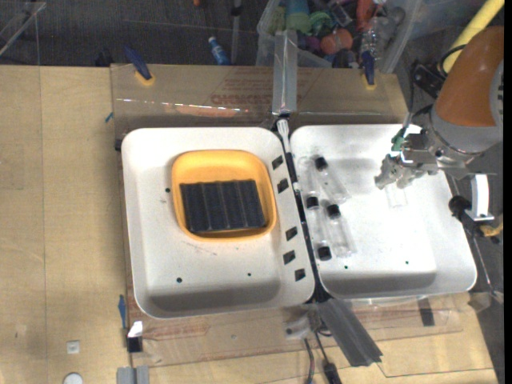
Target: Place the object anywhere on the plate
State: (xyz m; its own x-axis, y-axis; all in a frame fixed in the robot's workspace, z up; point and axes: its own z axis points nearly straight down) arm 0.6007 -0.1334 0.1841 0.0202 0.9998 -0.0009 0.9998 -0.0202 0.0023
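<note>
1. Yellow plate (181, 169) lies in the left bin (144, 238) with a dark ribbed slab (222, 206) on it, so the placing looks done.
2. End effector (398, 170) hangs over the right bin (416, 254), well apart from the plate; I cannot tell its state.
3. Between the bins runs a raised rim; the right bin has much free floor for moving.
</note>
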